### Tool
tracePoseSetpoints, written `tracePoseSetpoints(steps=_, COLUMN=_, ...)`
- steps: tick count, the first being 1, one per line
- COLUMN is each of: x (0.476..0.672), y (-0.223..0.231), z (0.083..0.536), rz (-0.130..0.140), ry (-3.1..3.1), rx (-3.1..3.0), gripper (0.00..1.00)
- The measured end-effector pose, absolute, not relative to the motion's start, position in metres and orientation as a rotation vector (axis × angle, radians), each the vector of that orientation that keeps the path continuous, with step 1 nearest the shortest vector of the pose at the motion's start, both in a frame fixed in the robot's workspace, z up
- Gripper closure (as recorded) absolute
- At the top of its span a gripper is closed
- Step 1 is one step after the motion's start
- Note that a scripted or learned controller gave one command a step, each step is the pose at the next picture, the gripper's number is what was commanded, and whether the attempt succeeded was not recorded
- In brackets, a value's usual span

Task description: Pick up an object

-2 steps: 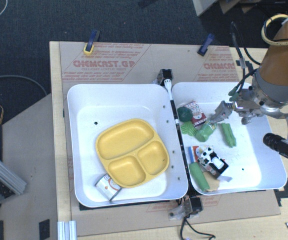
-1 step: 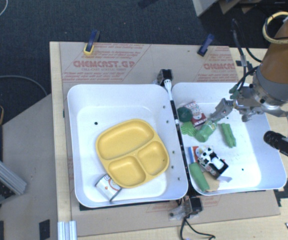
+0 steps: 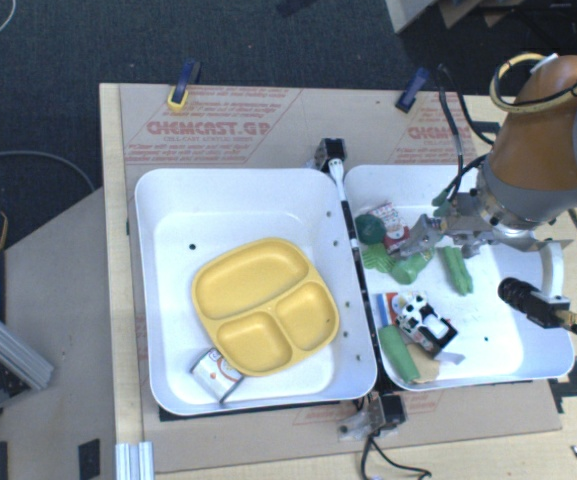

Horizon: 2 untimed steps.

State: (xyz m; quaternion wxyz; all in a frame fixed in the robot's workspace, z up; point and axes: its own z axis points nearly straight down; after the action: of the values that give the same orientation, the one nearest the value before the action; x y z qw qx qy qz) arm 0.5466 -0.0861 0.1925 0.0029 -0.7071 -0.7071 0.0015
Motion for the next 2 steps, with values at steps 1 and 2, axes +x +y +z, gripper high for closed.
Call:
tracePoseSetpoints(steps=1, x=0.549, y=-0.095, z=0.137, rz=0.007, ry=-2.215, rx=-2.218, gripper=0.0)
tracePoseSetpoints(steps=2, x=0.548, y=-0.094, z=0.083, rz=0.006, ry=-2.215, rx=-2.218, gripper=0.0)
